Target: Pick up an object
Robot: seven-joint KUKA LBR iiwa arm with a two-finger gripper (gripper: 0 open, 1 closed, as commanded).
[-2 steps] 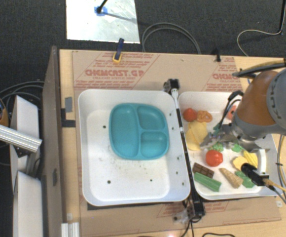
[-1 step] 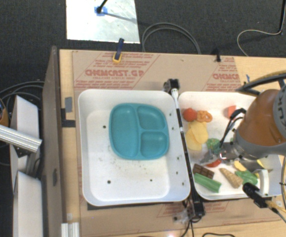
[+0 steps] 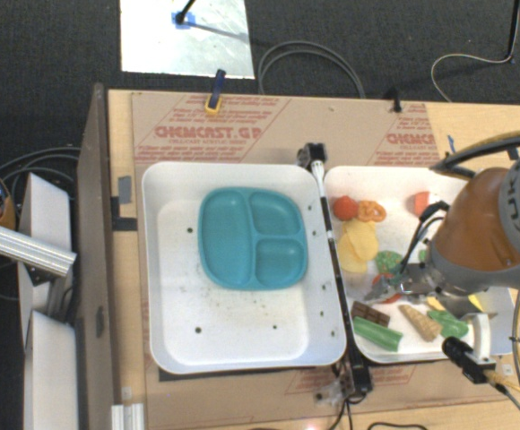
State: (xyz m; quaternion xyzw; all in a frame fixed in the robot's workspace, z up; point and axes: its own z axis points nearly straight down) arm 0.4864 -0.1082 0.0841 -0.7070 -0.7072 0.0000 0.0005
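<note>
The right bin [image 3: 394, 176] holds several toy foods. A red tomato [image 3: 344, 208] and an orange ring [image 3: 371, 210] lie at its far left, and a yellow piece [image 3: 359, 243] sits below them. A small green piece [image 3: 387, 261] lies beside my gripper [image 3: 391, 285], which hangs low over the bin's middle. Just below the gripper are a brown bar [image 3: 369, 313], a green pod [image 3: 377, 333] and a tan wedge [image 3: 420, 322]. A red piece [image 3: 420, 202] lies at the far side. The arm's orange band [image 3: 475, 227] covers the bin's right part.
The left bin [image 3: 166, 267] bears a teal divided plate [image 3: 252, 238]. A ridge [image 3: 330, 240] separates the two bins. Cables [image 3: 309, 56] loop behind the bench, and a metal rail [image 3: 22, 247] stands at the far left.
</note>
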